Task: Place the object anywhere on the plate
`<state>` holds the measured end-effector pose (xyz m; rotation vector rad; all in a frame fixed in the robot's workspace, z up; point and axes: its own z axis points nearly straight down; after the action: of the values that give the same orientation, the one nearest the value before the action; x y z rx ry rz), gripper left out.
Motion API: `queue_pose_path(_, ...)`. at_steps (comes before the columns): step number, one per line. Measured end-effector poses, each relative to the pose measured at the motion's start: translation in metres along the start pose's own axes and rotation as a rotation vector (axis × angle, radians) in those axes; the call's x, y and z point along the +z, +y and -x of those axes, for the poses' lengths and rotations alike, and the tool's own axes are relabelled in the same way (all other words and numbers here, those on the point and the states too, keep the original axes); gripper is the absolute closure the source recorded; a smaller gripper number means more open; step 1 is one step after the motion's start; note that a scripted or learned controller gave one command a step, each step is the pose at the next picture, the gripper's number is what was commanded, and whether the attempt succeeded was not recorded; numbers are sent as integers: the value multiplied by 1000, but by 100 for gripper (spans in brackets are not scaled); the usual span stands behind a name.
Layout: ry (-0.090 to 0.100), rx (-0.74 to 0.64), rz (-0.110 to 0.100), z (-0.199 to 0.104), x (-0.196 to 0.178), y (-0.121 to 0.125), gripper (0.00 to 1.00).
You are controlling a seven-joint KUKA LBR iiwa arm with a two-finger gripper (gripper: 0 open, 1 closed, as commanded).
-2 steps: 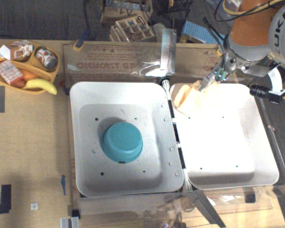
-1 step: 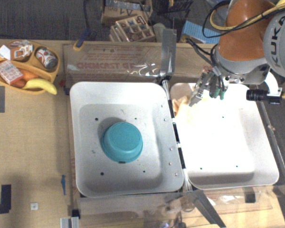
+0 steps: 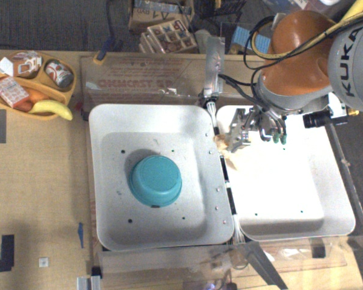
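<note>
Arm: one grey KUKA arm (image 3: 345, 59) with a smooth, glossy orange band above the wrist, entering from the right; black and yellow cables loop over it.
Gripper: one metal two-finger gripper (image 3: 242, 135), hanging over the upper left corner of the right bin, close to the seam between the two bins.
Claw state: I cannot tell whether it is apart or together; wrist hardware and glare blur that spot.
Object: one small pale tan thing (image 3: 225, 145), irregular in outline, at the left edge of the right bin beside the seam, just under the gripper. Whether the gripper touches it cannot be told.
Plate: one round teal piece (image 3: 156, 180), matte and smooth like plastic, with a domed, bowl-like look, sitting a little left of the middle of the left bin. It is well apart from the tan object.
Bins: two, shallow, white, hard and smooth, with rounded corners. The left bin (image 3: 109, 125) has a few small dark specks on its floor; the right bin (image 3: 302, 186) is bright with glare.
Bench: tan, flat, cardboard-like surface (image 3: 36, 180).
Yellow tray: one (image 3: 0, 92), at the bench's upper left corner, holding toy food, including one banana (image 3: 51, 107) and several small packets and cans.
</note>
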<state>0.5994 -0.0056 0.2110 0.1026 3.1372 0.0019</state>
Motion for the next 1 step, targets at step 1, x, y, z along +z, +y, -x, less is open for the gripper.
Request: queue_pose_path(1,0,-63,0,-25,-3,47,100)
